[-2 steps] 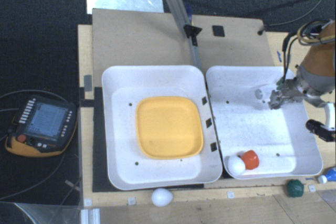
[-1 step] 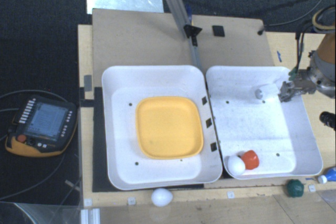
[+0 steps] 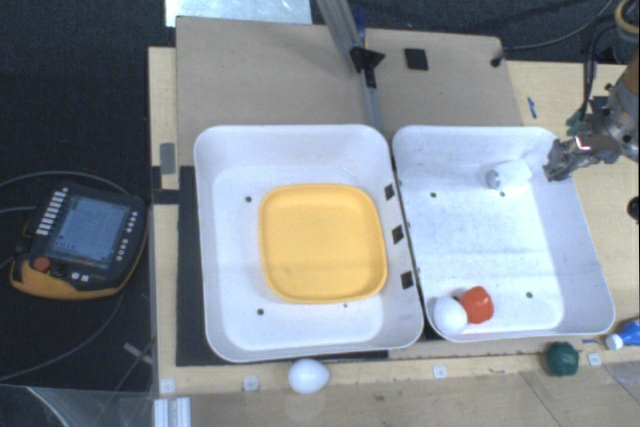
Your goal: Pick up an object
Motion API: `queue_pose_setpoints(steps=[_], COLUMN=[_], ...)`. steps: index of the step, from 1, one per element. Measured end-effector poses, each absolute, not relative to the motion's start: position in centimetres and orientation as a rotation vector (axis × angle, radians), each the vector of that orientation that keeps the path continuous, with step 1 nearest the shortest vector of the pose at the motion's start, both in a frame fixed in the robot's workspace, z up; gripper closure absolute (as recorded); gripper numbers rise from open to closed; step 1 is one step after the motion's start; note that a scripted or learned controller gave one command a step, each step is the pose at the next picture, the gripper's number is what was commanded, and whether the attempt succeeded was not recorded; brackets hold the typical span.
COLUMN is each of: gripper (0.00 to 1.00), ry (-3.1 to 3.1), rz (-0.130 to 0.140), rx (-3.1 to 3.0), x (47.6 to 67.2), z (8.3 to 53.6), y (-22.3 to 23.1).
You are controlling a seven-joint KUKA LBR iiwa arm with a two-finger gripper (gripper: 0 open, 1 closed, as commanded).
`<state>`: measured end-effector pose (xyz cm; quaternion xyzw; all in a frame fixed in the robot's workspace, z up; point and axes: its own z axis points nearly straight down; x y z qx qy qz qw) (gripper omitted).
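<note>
Nothing is lifted yet — the gripper [image 3: 562,158] sits at the right edge of the frame over the right bin [image 3: 590,260], and I cannot tell its state. A small white object [image 3: 507,174] lies just left of it — the whole pick remains.
</note>
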<state>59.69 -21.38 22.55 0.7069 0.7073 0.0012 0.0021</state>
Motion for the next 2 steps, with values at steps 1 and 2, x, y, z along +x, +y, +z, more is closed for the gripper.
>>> queue_pose_setpoints(steps=[1,2], gripper=[1.00,1.00], ry=[2.219,2.227], rz=[0.004,0.002], rx=[2.217,2.217], x=[59.8,59.9], z=[27.8,26.6], y=[-21.4,-16.2])
